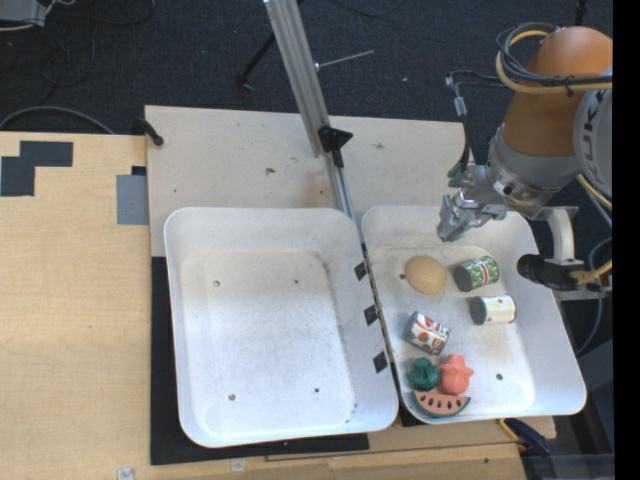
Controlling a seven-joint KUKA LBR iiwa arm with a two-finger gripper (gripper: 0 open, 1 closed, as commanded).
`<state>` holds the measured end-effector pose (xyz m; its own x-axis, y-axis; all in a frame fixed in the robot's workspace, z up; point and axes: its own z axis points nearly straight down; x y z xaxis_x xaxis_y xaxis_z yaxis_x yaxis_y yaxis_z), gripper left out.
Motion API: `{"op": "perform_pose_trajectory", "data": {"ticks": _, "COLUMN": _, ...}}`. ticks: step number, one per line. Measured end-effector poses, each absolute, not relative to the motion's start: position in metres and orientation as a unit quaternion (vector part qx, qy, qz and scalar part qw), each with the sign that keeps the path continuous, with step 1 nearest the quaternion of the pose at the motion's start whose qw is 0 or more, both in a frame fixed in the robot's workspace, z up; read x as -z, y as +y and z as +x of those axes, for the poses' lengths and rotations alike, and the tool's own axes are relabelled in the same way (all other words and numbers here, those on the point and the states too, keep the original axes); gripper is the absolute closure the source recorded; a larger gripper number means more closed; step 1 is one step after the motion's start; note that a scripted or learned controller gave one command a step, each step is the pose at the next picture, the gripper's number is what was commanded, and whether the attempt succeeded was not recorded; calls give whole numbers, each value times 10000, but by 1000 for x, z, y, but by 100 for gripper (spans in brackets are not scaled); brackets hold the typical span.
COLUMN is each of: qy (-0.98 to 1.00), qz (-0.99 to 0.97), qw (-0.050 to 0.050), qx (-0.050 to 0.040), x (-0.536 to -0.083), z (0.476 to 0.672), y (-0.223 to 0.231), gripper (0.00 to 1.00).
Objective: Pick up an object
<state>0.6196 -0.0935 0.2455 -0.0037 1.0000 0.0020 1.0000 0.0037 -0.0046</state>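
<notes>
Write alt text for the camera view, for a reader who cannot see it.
A grey and orange robot arm reaches in from the right, its gripper hovering over the far end of the right white bin, which holds a tan potato, a green can, a small white cylinder, a red-and-white can and toy foods including a watermelon slice. Left white bin sits alongside.

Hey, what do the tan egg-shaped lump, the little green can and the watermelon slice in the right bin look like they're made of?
Tan egg-shaped lump: matte, smooth, possibly foam or wood; no shine shows. Small green can: looks like metal or plastic with a printed label and a dark end. Watermelon slice: likely moulded toy plastic, judging by its flat, bright red and green colours. The view is too coarse to be sure.
</notes>
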Motion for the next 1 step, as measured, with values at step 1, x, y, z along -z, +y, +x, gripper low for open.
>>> {"op": "perform_pose_trajectory", "data": {"ticks": 1, "qy": -7087, "qz": -7055, "qw": 20, "qx": -6, "x": -248, "z": 618, "y": -38, "gripper": 100}}
